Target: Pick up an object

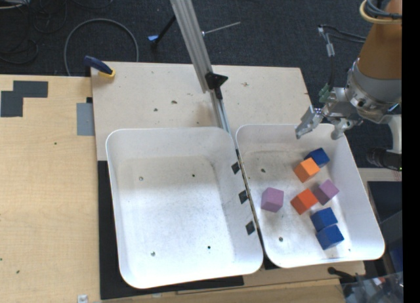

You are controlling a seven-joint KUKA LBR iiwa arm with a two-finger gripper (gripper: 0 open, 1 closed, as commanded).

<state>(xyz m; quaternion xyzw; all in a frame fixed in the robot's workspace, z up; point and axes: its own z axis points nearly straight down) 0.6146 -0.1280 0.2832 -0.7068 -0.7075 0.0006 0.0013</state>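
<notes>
Jaws spread open with nothing between them, hanging over the far rim of the right bin; that is how I read my feed.

Far off to the jaws' left sits the left bin, with the slanted aluminium rail rising behind the divide between the two bins. Everything I could pick lies in the right bin, nearer the camera than the jaws. Furthest left of the lot is a purple cube, standing alone on bare floor, well apart from the jaws. Next comes an orange cube, with a blue cube touching its far corner; these two sit just below the jaws and are the closest targets. Further on, a second orange cube touches another purple cube, and two more blue cubes are stacked close together near the front wall.

I judge these to be light, rigid blocks with flat, fairly smooth faces, so they should not deform or break, though they may skid if nudged. I would take one across two opposite flat sides. The lone purple cube offers free room for both fingers; the paired ones risk a finger landing on a neighbour.
</notes>
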